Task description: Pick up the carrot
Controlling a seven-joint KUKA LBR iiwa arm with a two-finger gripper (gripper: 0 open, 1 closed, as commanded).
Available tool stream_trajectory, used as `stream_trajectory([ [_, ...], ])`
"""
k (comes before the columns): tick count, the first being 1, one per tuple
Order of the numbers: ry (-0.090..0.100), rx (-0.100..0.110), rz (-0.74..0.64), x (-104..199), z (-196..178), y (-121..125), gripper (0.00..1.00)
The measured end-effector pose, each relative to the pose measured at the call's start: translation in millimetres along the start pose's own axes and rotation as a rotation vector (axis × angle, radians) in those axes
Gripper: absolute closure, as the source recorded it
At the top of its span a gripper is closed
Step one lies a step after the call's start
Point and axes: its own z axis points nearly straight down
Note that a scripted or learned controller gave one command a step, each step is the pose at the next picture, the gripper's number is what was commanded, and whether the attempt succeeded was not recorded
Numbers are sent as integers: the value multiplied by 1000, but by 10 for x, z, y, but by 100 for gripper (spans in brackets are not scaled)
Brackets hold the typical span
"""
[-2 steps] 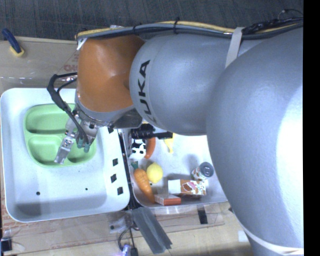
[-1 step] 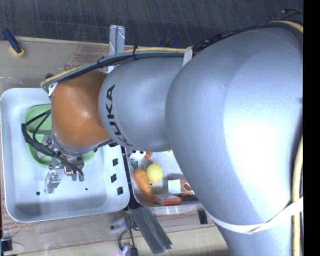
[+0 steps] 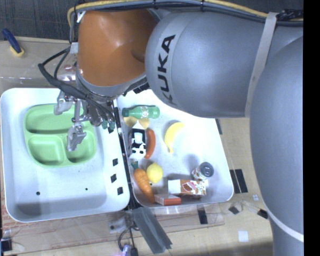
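Note:
The carrot (image 3: pixel 143 182) is orange with a green top and lies in the right bin (image 3: pixel 216 143) near its front left corner, next to a yellow lemon (image 3: pixel 154 172). My gripper (image 3: pixel 76 126) hangs over the left bin (image 3: pixel 21 196), above the green divided tray (image 3: pixel 42 137). It is well to the left of the carrot and farther back, across the wall between the two bins. The arm's orange band and grey wrist cover the back of both bins.
The right bin also holds a green bottle (image 3: pixel 141 112), a banana (image 3: pixel 173 134), a black-and-white cow toy (image 3: pixel 137 142), a red sausage-shaped item (image 3: pixel 150 141), a small carton (image 3: pixel 189 187), a can (image 3: pixel 206 170) and a red block (image 3: pixel 168 200).

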Motion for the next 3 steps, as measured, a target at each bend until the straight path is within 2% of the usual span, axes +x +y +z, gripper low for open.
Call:
stream_trajectory([
  [1,6,2,337,112,1562,377,0],
  [2,5,1,313,441,1065,-190,0],
  [3,4,1,308,433,961,-182,100],
])
